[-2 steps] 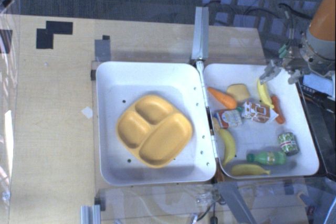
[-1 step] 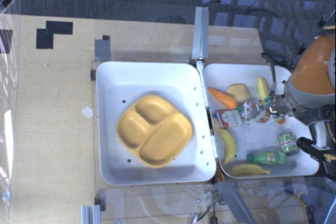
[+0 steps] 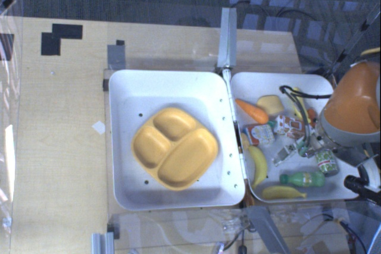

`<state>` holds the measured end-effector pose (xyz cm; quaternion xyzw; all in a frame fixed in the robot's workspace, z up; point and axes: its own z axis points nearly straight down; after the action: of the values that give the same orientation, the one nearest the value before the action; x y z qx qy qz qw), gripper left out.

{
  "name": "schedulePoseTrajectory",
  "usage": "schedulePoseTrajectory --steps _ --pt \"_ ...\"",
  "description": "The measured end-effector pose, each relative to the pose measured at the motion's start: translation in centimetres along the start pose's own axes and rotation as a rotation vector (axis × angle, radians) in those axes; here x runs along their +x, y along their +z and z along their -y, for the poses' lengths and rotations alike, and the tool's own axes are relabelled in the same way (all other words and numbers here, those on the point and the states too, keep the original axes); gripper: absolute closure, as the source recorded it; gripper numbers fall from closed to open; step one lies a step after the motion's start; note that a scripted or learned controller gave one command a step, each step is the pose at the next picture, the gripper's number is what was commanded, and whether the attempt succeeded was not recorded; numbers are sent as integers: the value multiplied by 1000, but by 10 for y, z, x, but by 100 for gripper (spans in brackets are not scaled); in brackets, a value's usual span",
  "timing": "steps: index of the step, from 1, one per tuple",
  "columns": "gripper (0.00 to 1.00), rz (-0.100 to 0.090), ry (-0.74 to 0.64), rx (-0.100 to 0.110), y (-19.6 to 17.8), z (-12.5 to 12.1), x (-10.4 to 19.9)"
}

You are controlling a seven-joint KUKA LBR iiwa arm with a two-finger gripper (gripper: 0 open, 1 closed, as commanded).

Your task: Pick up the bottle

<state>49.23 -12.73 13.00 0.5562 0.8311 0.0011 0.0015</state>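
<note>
While the gripper (image 3: 305,149) hangs low over the right bin (image 3: 339,194), you find the green bottle (image 3: 302,179) just below it in the view, apart from it; you cannot tell the gripper's state. Your right bin also holds two bananas (image 3: 259,166), a carrot (image 3: 252,110) and a small can (image 3: 326,162), and the left bin (image 3: 128,128) holds a yellow divided plate (image 3: 174,147). Your bottle lies on its side, long axis across the view, cap toward the left.
</note>
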Motion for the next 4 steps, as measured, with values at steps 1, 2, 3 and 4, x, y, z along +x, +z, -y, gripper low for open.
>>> schedulePoseTrajectory --steps 1,2,3,4 --pt "0 2 567 -6 41 -11 33" --pt "0 6 269 -10 41 -62 -35" --pt "0 4 490 -12 40 -9 24" --pt "0 3 792 -9 41 -49 -30"
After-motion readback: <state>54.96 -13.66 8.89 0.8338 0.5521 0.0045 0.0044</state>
